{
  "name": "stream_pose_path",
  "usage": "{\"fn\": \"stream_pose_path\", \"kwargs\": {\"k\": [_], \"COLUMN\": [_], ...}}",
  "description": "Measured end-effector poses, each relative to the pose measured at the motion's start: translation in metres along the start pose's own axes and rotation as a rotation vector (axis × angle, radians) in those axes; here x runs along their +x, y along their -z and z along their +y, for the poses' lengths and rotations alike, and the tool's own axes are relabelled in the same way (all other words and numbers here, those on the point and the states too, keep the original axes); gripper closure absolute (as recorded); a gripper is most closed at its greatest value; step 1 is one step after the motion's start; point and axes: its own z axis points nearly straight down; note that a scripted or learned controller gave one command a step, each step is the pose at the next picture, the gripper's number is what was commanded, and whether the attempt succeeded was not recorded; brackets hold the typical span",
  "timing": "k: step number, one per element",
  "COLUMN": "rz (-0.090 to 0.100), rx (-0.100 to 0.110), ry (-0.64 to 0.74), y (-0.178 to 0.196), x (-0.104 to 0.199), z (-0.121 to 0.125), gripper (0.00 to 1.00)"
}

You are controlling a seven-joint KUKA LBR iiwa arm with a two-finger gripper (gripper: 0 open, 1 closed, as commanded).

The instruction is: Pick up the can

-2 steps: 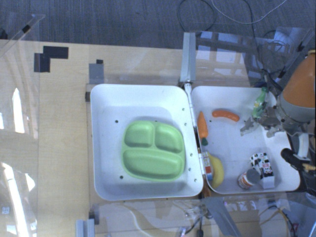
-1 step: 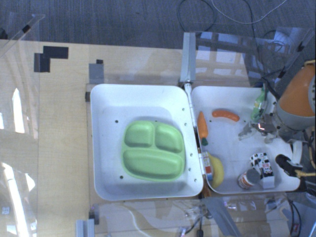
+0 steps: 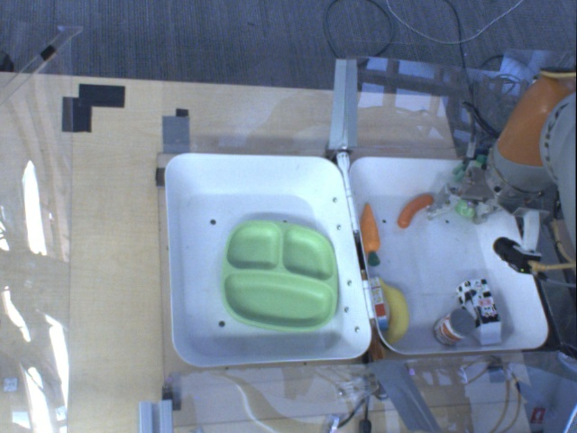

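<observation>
Far left: pale wooden bench [image 3: 108, 269] under a clear sheet, with black tape marks [image 3: 88, 105] near its top edge. Next along, the left bin [image 3: 194, 197], white and shallow, holding a green divided plate [image 3: 278, 273] with three compartments, lying flat near the middle. Between the two bins, a grey metal post [image 3: 343, 106] running up toward the dark carpet [image 3: 225, 16], where thin cables [image 3: 424, 7] loop. Then the right bin [image 3: 433, 260]. Against its left wall, an orange carrot [image 3: 370, 230], lengthwise along the wall, and below it a yellow banana [image 3: 392, 309] near the lower left corner. Higher up, toward the middle of the bin, a small orange sausage-shaped piece [image 3: 414, 209], tilted. Just right of that, the claw [image 3: 464, 201], low over the upper part of the bin, greenish bits about its tip; nothing seen between the fingers, and whether spread or closed cannot tell from this angle. Lower right corner of the bin: the can [image 3: 451, 325], lying on its side with its open end toward the lower left, well apart from the claw. Touching the can on its right, a black-and-white patterned box [image 3: 480, 303]. Far right: the grey arm [image 3: 550, 152] with its orange band [image 3: 527, 120], and a black fitting [image 3: 514, 253] beneath it.
</observation>
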Motion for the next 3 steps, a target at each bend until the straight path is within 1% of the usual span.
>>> {"fn": "stream_pose_path", "kwargs": {"k": [1,2,3], "rz": [-0.002,-0.004,-0.003], "rx": [-0.007,-0.013,0.012], "ry": [0.009,0.018,0.022], "y": [0.013,0.025,0.002], "x": [0.002,0.003,0.018], "z": [0.003,0.005,0.012], "gripper": [1.00,1.00,1.00]}}
